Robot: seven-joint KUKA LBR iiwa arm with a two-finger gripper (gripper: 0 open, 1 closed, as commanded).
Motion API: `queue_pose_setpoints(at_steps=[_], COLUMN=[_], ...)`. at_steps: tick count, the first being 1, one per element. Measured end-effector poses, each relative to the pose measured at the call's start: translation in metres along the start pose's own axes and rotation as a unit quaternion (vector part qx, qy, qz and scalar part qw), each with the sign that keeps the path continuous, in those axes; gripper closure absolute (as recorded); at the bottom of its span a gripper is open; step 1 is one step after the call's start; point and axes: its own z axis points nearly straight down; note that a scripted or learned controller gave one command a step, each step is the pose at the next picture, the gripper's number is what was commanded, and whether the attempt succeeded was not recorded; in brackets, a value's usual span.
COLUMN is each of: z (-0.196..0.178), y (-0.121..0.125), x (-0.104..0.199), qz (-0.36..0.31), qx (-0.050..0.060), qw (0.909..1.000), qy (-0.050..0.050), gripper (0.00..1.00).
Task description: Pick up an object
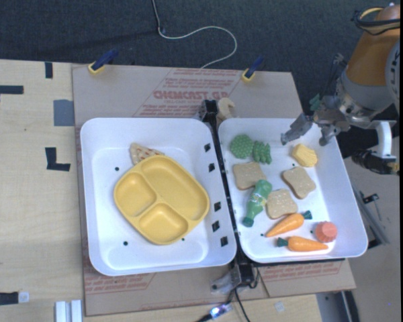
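Toy food fills the right bin [349, 200]: a yellow piece [304, 155] near the far right corner, two green leafy pieces [250, 148] at the far left, three bread slices [297, 181] across the middle, a green bottle [256, 202] lying at a slant beside them, two carrots [287, 225] and a red-orange piece [326, 231] along the near edge. Gripper [311, 132] hangs over the bin's far right corner, just above and beyond the yellow piece, fingers spread apart with nothing between them. Grey arm with orange band [374, 52] enters from the right. The left bin [94, 200] holds a yellow compartment tray [160, 198] with a waffle-patterned wedge [142, 153] tucked at its far edge. Both bins rest on cardboard [181, 92].
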Motion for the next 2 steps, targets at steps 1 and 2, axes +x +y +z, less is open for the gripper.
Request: queue_pose_setpoints(at_steps=[1,2], z=[-0.009,0.049], y=[0.003,0.004], x=[0.001,-0.009], qz=[-0.002,-0.001], qx=[-0.007,-0.004], qw=[1.0000,1.0000], qy=[-0.001,-0.001], gripper=[0.00,0.00])
